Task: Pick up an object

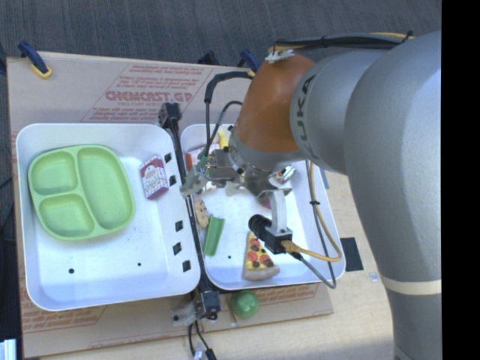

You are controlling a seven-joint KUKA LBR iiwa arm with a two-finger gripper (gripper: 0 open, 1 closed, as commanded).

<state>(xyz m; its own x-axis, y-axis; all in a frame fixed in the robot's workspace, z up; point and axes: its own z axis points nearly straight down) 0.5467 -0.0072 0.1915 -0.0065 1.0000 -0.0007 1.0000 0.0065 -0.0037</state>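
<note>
Over the right bin (319,272), the grey arm (375,111) with its glossy orange band (274,100) takes up most of the space, its wrist sunk toward the bin's far-left corner. The gripper (217,172) sits low there among cables and brackets; how it is set, and whether it has hold of anything, I cannot tell from this slant. I judge the step in hand to be the descent or grasp attempt, with nothing yet lifted clear.

Left of the right bin, touching it along a shared edge, lies the left bin (45,280), shallow smooth white plastic like its neighbour. In it, well away from the right bin, rests a pale green divided plate (79,193), matte, rounded, with three compartments. Between that plate and the right bin lies a small red and white packet (154,177), flat and printed.

Inside the right bin, near its front edge, sits a toy pizza slice (259,259), a tan wedge with red and dark dots. Just left of it a green stick-shaped piece (214,235) lies tilted, near the bin's left wall. Outside the right bin, just beyond its front rim, a small round green object (244,303) rests on cardboard.

The candidate nearest the gripper appears to be the green stick; the next move calls for a firm closure before rising straight up.
</note>
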